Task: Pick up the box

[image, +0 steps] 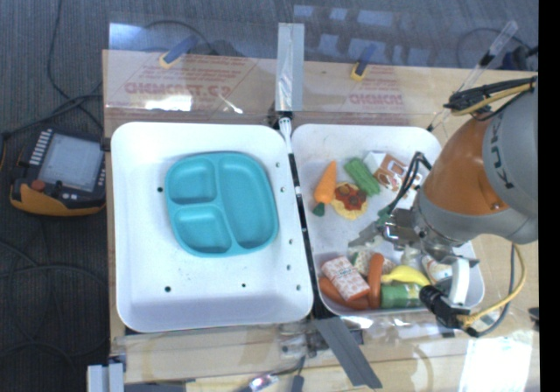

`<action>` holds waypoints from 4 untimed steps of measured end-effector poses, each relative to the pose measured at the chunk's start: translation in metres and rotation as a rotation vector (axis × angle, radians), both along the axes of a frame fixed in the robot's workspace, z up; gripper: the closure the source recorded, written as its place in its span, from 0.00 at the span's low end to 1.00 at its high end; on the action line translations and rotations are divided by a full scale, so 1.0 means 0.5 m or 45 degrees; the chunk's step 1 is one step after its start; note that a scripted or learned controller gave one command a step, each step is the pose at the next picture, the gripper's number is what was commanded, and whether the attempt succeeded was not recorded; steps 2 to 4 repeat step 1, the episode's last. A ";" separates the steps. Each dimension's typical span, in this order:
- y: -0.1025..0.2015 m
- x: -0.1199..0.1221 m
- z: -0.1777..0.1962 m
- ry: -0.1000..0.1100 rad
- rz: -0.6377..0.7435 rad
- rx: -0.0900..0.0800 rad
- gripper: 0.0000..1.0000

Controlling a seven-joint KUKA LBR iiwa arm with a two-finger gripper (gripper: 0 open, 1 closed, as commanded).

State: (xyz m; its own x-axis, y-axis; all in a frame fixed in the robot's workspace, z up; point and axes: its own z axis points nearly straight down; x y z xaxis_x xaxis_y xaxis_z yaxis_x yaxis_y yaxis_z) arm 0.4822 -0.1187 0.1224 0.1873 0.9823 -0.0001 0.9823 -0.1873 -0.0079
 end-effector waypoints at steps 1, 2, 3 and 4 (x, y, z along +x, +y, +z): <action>0.036 0.011 -0.066 -0.028 0.077 -0.011 0.00; 0.036 0.011 -0.066 -0.028 0.077 -0.011 0.00; 0.036 0.011 -0.066 -0.028 0.077 -0.011 0.00; 0.036 0.011 -0.066 -0.028 0.077 -0.011 0.00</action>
